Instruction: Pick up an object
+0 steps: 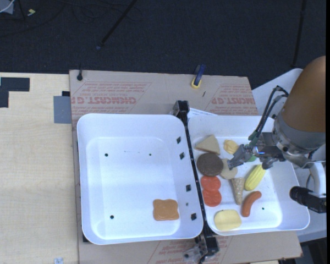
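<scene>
My gripper (236, 160) reaches in from the right and hangs low over the middle of the right bin (297, 213). Its tip is just right of a brown round disc (209, 164) and above a pale cream piece (228, 173). Close by lie a yellow corn cob (254, 176), a tan cone (238, 190), a cheese wedge (208, 144) and a small yellow piece (230, 146). Nothing is visibly held.
The right bin also holds two red slices (212, 190), an orange sausage (251, 203) and a yellow lump (227, 219). An orange toast piece (165, 209) lies near the front of the left bin (91, 147). A black divider (188, 164) runs between the bins.
</scene>
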Controlling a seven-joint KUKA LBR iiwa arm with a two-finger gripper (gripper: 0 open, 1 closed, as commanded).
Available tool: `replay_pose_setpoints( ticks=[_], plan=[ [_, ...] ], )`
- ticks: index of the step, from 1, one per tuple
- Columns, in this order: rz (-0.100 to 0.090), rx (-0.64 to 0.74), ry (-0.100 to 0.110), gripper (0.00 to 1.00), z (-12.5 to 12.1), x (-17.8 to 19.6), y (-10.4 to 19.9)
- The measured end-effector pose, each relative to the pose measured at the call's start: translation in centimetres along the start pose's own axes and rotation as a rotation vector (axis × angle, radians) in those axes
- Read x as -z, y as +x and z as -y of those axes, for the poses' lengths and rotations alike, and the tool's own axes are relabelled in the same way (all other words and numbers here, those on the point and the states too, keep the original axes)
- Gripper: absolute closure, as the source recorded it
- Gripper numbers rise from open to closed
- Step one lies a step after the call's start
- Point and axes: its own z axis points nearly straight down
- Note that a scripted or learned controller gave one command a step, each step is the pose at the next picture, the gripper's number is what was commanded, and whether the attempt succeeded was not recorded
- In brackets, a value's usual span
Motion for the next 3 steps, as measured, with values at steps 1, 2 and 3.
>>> replay_pose_setpoints(
  ticks=[1,2,3],
  plan=[
    [-0.002,0.003,0.006,0.00,2.9,-8.4,4.6],
    [-0.001,0.006,-0.006,0.00,1.7,0.9,11.8],
    [-0.001,0.006,-0.008,0.00,2.7,11.2,18.8]
  ],
)
